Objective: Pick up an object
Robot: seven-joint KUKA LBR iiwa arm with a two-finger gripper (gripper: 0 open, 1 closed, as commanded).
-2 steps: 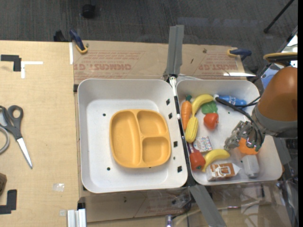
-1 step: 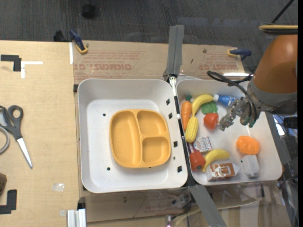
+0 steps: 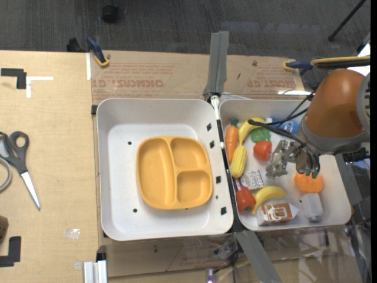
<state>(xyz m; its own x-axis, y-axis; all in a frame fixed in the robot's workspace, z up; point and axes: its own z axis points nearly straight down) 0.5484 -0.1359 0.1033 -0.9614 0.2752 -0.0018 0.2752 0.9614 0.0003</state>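
The gripper point(image 3: 287, 158) hangs low in the right bin point(image 3: 339, 214) with its fingers parted around nothing, and the toy orange point(image 3: 309, 183) sits just beside it toward the bin's near-right corner.

The divided tray point(image 3: 175, 172) is yellow-orange and both bins point(image 3: 112, 175) are white. The carrot point(image 3: 231, 139) is orange, the banana point(image 3: 268, 194) yellow, and the small carton point(image 3: 276, 213) seems brown.

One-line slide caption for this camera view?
Gripper hangs over toy food in the right bin, near the tomato; the left bin holds a divided plate.
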